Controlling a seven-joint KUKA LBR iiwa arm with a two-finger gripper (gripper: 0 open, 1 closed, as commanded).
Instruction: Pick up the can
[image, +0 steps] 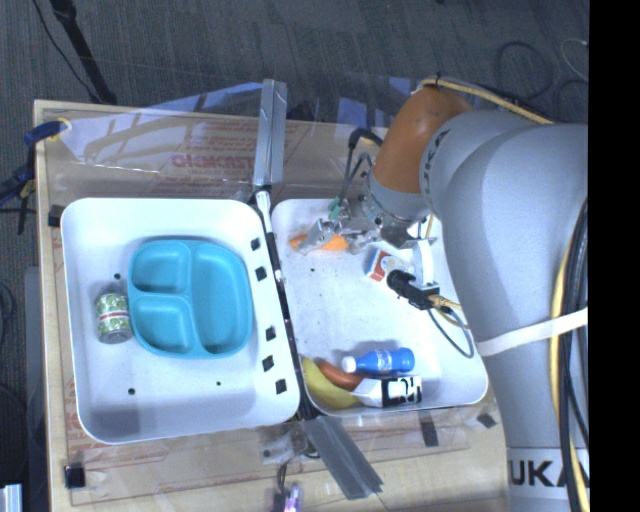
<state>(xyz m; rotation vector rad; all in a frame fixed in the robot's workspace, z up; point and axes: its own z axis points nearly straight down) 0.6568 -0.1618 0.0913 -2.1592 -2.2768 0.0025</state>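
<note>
End effector (335, 228) sits low at the upper end of the right bin (455, 385), close over a small orange object (300, 240); whether it is open or closed cannot be told. Nearest it lies a red-and-white packet (378, 264), farther down a blue bottle (380, 361) and a banana (328, 385). Across the divider, well apart, the can (113, 315) lies on its side in the left bin (90, 225), beyond a blue tray (190, 297), its long axis roughly along the bin's length.
</note>
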